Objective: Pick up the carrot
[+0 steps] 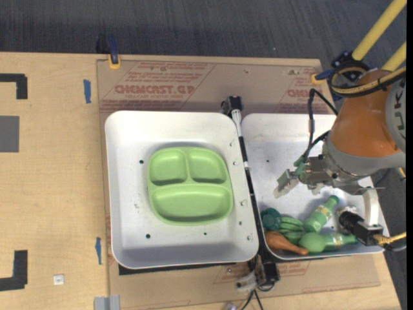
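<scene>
Orange and tapered, the carrot (285, 243) lies at the near edge of the right bin (271, 141), close to that bin's near-left corner, with its thin end pointing toward the bottles. You can see it is crowded: a dark green vegetable (279, 222) sits just beside it on the far side, and two green bottles (324, 227) lie along the same near edge toward the right. Your gripper (288, 181) hangs over the middle of the right bin, well short of the carrot, its fingers spread and holding nothing. The left bin (122, 192) carries only a green divided plate (189, 185), so nothing there matters to you. The risk, as I judge it, is the clutter and the wall: coming down beside the rim, one finger may strike the bin's edge or land on the dark vegetable, and closing there could pinch the wrong item or push the carrot aside.
</scene>
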Controlling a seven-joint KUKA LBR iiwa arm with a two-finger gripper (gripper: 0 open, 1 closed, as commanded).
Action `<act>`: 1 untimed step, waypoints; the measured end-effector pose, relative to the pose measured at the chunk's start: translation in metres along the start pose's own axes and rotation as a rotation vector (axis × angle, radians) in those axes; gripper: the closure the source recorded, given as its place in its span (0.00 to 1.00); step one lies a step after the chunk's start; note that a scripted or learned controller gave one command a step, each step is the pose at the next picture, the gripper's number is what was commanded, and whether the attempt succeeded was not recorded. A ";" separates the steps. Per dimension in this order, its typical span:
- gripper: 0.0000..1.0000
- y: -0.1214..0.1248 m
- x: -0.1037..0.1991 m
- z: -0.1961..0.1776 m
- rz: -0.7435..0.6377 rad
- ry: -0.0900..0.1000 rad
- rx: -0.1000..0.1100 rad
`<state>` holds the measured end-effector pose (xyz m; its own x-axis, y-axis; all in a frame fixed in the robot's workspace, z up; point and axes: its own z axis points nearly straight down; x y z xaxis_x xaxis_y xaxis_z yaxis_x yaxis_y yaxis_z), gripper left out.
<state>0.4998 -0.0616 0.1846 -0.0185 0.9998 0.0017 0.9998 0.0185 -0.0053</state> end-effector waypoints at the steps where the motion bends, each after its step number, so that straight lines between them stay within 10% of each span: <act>1: 0.00 0.007 0.069 0.001 0.286 0.000 -0.004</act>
<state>0.5056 0.0073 0.1835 0.2647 0.9643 0.0006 0.9643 -0.2647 -0.0014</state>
